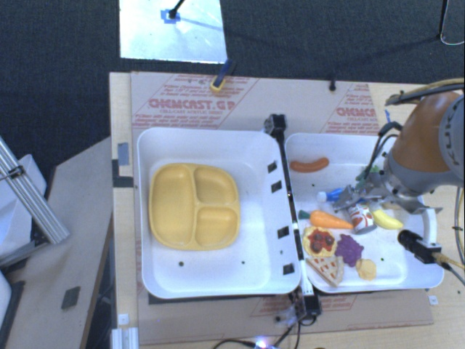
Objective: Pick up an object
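Note:
My gripper (361, 201) hangs low over the middle of the right bin (320, 145), its grey and orange arm coming in from the right. Just below its tip lies a small white and red can (362, 219); whether they touch cannot be made out. An orange carrot (330, 220) lies left of the can and a yellow banana (388, 221) right of it. A small blue item (333, 194) sits left of the gripper. A sausage (309, 165) lies further back.
Near the right bin's front lie a round pizza-like toy (320, 241), purple grapes (350, 249), a pie slice (328, 270) and a yellow piece (367, 269). The left bin (254, 267) holds a yellow divided plate (161, 195).

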`<state>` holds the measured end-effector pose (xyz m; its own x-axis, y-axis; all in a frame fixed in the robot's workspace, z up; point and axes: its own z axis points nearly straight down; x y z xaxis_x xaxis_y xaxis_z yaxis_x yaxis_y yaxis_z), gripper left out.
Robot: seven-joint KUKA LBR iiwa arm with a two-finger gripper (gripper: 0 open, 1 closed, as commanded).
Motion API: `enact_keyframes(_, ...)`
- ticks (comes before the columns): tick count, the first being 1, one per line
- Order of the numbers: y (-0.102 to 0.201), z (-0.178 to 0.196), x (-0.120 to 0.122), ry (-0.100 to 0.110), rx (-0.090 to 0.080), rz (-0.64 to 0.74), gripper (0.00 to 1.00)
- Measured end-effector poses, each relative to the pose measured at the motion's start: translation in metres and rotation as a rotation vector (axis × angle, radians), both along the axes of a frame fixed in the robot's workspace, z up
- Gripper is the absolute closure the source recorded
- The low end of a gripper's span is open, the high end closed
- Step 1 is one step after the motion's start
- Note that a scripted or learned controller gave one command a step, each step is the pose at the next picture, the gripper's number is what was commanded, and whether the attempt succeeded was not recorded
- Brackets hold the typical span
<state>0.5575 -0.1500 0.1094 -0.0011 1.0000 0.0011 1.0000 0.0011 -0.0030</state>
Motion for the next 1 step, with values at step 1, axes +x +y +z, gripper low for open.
enact_keyframes(1, 0.0005, -0.026, 0.0004, -0.002, -0.001, 0.0, 0.0)
